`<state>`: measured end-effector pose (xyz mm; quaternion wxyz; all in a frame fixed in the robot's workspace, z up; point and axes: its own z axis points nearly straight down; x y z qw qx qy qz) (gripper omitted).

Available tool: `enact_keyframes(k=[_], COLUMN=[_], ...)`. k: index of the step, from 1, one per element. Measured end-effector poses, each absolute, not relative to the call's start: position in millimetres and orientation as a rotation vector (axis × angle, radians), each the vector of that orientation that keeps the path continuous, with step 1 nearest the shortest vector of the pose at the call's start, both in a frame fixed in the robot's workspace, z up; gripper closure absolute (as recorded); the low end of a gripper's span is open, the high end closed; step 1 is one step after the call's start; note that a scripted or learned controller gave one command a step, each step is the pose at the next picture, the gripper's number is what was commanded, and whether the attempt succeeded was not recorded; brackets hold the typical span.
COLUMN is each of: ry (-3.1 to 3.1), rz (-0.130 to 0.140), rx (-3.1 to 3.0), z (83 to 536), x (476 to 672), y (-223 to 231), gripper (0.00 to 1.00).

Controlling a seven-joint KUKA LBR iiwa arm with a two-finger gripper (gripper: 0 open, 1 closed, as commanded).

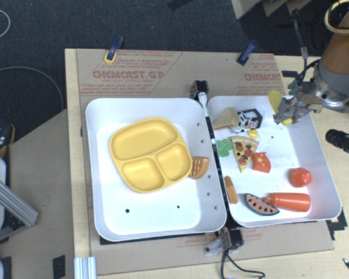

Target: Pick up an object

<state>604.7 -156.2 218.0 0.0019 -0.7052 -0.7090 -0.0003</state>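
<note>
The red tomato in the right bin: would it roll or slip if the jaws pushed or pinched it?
The red tomato looks round and smooth, so a push would probably roll it across the right bin. Its glossy, plastic-looking skin may slip from a pinch off centre. It looks like a toy, so probably light and rigid.

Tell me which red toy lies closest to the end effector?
The red wedge beside the pizza slice; the tomato and the carrot lie farther from the end effector.

Two blue clamps (113,48) pin the cardboard sheet (163,74) at its far edge.
</note>
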Motion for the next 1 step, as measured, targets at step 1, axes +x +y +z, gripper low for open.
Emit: enact_keyframes(k=[1], ry=[-2.225], rz=[-0.001], rx=[-2.211], z=[210.0], x=[600.8], y=[-100.7], gripper=[1.0])
